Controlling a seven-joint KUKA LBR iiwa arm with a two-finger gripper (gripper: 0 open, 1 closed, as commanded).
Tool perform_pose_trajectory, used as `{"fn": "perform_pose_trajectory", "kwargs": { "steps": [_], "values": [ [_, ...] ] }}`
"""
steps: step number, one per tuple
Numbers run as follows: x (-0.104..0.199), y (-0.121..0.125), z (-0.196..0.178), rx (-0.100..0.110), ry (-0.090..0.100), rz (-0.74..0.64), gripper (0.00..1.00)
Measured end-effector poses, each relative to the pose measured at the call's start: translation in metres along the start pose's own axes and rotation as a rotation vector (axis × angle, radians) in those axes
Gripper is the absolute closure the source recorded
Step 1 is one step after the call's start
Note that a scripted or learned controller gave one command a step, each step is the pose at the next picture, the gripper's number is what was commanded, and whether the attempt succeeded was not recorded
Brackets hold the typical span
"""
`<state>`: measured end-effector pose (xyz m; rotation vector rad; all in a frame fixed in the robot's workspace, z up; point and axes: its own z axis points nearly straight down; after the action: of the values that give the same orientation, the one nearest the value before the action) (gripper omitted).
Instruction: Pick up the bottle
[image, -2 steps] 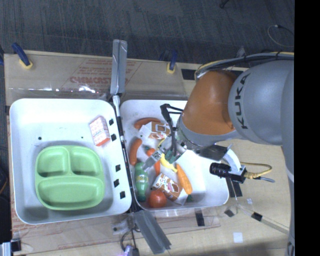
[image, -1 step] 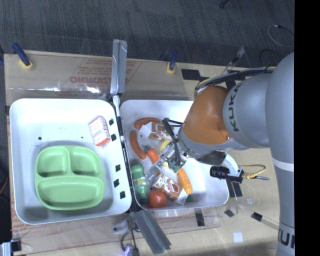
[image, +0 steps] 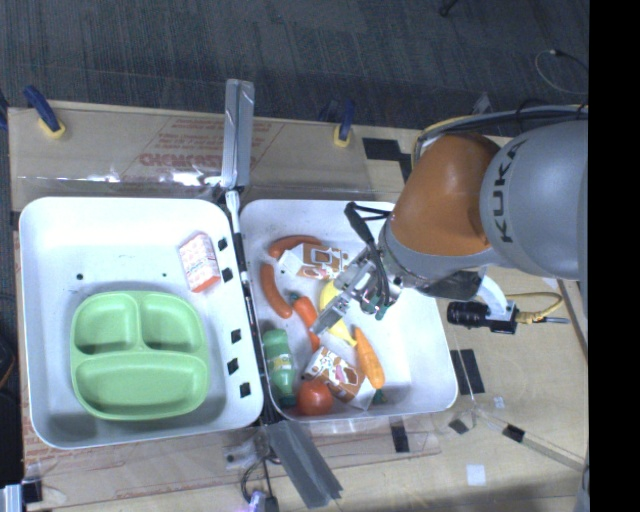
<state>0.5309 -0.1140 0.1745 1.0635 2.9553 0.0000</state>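
One arm (image: 500, 210) bends low over right bin (image: 430, 390).

Robotics lab, test-bench setup. 2 shallow white bins (image: 60, 420) sit side by side on a cardboard-covered bench (image: 300, 150), the sheet held w/ blue clamps (image: 42, 108) at the back edge. A big grey industrial arm (image: 520, 190) w/ orange band, KUKA lettering on its casing, reaches in from the right. Black tape strips (image: 466, 372) mark the bench surface, loose cables (image: 540, 312) run beside the arm. Contents are toy items: plastic play food (image: 320, 330) & a green divided tray (image: 140, 352). Dark carpet floor (image: 300, 40) behind.
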Motion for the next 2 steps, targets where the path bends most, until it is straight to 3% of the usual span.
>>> {"fn": "perform_pose_trajectory", "kwargs": {
  "steps": [1,2],
  "values": [
    [0.017,-0.03,0.024,0.001,0.001,-0.201,0.0],
    [-0.016,0.026,0.072,0.005,-0.02,-0.083,0.0]
  ]
}}
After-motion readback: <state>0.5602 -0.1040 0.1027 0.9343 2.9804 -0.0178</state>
